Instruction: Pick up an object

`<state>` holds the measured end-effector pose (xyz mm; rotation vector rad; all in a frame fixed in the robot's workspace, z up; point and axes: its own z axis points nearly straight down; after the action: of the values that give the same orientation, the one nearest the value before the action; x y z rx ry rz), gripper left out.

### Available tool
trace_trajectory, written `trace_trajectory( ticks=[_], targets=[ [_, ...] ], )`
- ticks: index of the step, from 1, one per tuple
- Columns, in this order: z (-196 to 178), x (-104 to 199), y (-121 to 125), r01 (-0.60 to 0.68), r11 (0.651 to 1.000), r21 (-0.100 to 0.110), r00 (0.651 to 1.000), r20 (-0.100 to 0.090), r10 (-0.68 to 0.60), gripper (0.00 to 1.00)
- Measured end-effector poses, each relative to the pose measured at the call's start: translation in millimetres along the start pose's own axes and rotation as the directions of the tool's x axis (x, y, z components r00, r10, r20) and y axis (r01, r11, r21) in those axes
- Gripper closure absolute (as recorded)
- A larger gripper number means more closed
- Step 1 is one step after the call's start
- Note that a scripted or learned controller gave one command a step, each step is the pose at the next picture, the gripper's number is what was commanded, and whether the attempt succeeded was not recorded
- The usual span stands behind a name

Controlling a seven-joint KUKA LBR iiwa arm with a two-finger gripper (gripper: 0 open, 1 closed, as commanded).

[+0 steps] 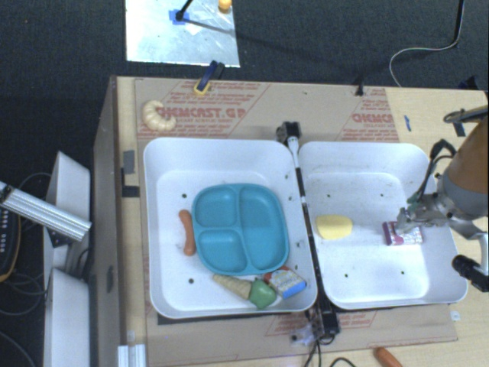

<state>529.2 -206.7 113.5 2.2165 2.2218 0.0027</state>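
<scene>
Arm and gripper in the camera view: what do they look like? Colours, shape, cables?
The arm enters at the right edge: a rounded grey body with an orange-tan band above the wrist. Dark cables loop along its left side towards the wrist. The gripper is a small dark metal assembly, too blurred to make out individual parts. No readable markings.
</scene>
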Motion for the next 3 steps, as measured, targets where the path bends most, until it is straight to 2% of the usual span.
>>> trace_trajectory(
  ticks=[1, 2, 3],
  targets=[
    [0.1, 0.1, 0.0, 0.000, 1.000, 0.000, 1.000, 0.000, 0.000, 0.00],
    [-20.9, 0.4, 53.2, 0.001, 1.000, -0.001, 1.000, 0.000, -0.001, 0.00],
    [3.2, 0.2, 13.4, -0.001, 1.000, 0.003, 1.000, -0.001, 0.001, 0.00]
  ],
)
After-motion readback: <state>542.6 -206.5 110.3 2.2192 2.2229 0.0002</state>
